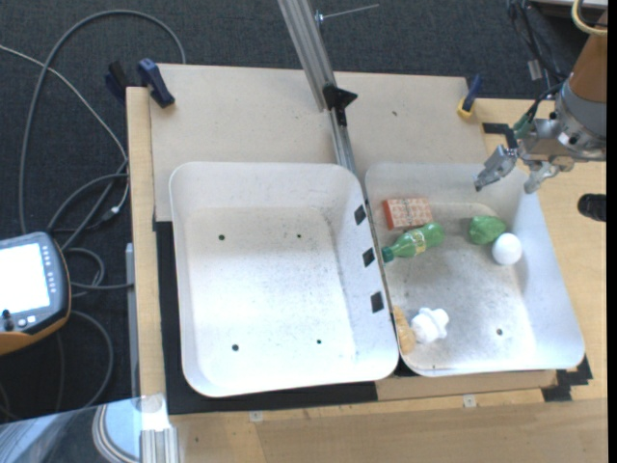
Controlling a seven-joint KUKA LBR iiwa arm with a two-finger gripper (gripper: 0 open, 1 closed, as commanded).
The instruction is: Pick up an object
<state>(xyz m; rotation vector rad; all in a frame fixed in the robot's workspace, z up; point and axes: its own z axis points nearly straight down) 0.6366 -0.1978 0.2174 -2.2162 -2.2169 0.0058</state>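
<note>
**Five small things in the right bin, and an empty claw above its far edge**

The gripper (513,174) hangs over the far rim of the right bin (549,287), its two fingers spread apart with nothing between them. All candidates lie in that bin: a white ball (507,249) touching a green lump (487,229) just below the claw, a green bottle (415,241) lying on its side, an orange patterned box (406,211) just beyond it, and a white fitting (430,323) near the front corner, just beside the bin wall. The left bin (193,186) holds no objects.

Everything looks light. The ball is probably smooth and liable to roll or squirt out of a pinch; it wants a grip straight across its middle. The bottle seems stiff plastic, best taken across its body rather than the narrow neck. The box offers flat parallel sides, likely the surest hold
</note>
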